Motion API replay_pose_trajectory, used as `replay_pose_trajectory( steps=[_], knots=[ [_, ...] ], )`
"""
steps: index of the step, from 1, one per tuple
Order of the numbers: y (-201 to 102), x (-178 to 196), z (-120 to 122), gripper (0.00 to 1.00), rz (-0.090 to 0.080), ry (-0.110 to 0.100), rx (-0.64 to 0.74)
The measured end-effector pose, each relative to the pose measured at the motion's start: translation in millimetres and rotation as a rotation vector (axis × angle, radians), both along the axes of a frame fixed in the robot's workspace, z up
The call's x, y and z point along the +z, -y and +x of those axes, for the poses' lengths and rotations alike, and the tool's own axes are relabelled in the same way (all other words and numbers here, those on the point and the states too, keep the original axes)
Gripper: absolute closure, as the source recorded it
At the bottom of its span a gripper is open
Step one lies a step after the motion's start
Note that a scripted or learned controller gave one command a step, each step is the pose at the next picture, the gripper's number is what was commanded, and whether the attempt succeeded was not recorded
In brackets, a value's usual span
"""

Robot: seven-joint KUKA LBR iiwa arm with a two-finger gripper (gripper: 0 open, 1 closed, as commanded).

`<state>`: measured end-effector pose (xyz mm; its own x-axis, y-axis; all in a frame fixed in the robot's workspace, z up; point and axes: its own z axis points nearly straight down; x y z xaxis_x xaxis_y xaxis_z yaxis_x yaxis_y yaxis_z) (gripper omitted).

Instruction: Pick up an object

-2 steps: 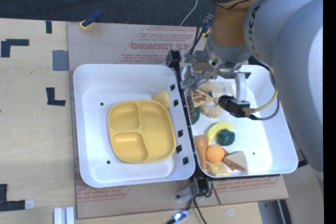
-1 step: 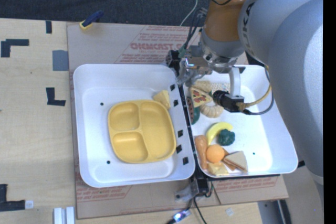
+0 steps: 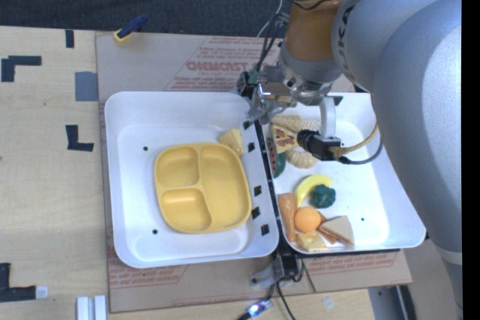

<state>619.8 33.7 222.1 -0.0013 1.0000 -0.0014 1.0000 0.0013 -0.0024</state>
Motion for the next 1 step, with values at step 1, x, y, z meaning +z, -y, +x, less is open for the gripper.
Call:
replay_pose_trajectory(
  steps=[1],
  knots=[
    [5.6, 12.4, -8.2, 1.0, 0.001, 0.001, -0.001]
  ],
)
